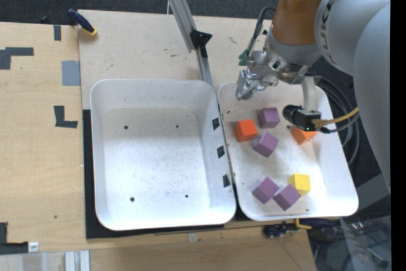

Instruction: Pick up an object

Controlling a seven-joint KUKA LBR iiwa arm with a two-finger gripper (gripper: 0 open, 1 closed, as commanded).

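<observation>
- The gripper (246,91) hangs over the upper left part of the right bin (330,200), close to the wall it shares with the left bin (101,136).
- I cannot tell from here how its jaws stand; nothing shows held at its tip.
- Every block lies in the right bin, lower in the frame than the gripper.
- The nearest is the orange block (246,130), just below the gripper and almost straight under it in the frame.
- A purple block (268,117) sits a little to the right of that one, close by, so there is little spare room on that side.
- Another purple block (265,144) lies just below and right of the orange one.
- A second orange block (303,134) is partly hidden behind the black fitting on the arm, right of centre.
- Two more purple blocks (275,192) and a yellow block (301,183) sit together in the lower part of the bin, well apart from the gripper.
- My judgement: the move turns on travel toward the bottom of the frame; the near orange block asks for the shortest reach.
- The blocks look roughly cube-shaped, so no long axis matters much.
</observation>
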